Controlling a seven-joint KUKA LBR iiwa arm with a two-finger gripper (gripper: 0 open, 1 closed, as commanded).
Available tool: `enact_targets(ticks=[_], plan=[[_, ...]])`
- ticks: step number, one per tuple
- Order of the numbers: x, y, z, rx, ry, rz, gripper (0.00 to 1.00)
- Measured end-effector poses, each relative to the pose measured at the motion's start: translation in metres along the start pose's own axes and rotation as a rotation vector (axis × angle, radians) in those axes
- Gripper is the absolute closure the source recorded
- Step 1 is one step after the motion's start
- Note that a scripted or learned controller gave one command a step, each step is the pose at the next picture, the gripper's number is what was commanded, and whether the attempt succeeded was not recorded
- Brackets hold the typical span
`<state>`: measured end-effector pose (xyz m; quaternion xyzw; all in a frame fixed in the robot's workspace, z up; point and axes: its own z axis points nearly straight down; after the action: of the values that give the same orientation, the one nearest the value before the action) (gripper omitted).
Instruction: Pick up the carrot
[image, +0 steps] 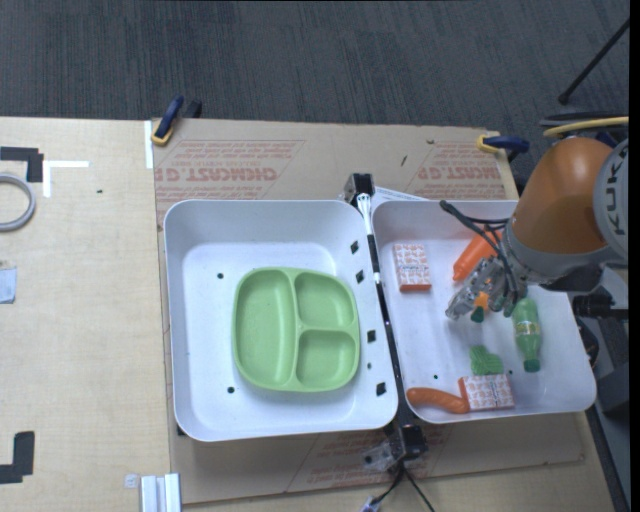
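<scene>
View: the camera view, looking down on both bins at a slant.
Arm: the grey arm came in from the right side, and its orange band lay over the far right corner of the right bin.
Wrist pose: it pointed down and to the left, into the right bin.
Gripper: the gripper was low in the middle part of the right bin, near the floor of it.
Gripper state: the metal parts were blurred and partly covered by the wrist, so open or closed could not be told.
Carrot: the carrot lay tilted in the far half of the right bin, just above the gripper in the picture. Its right end was hidden under the arm. Whether the gripper touched it could not be told.
Near the gripper: a green bottle lay just to its right, and a small green piece lay below it.
Other things in the right bin: a pink and white box to the left of the carrot, a second box at the near edge, and an orange-red long piece beside that second box.
Left bin: the left bin held a green divided plate, well apart from the gripper.
Under the bins: a sheet of cardboard on the bench.
</scene>
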<state>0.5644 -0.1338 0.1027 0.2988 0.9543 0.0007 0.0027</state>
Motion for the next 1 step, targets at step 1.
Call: enact_targets(ticks=[1], plan=[[0.0055,0.0812,-0.0897,0.002,0.002,0.083,1.00]])
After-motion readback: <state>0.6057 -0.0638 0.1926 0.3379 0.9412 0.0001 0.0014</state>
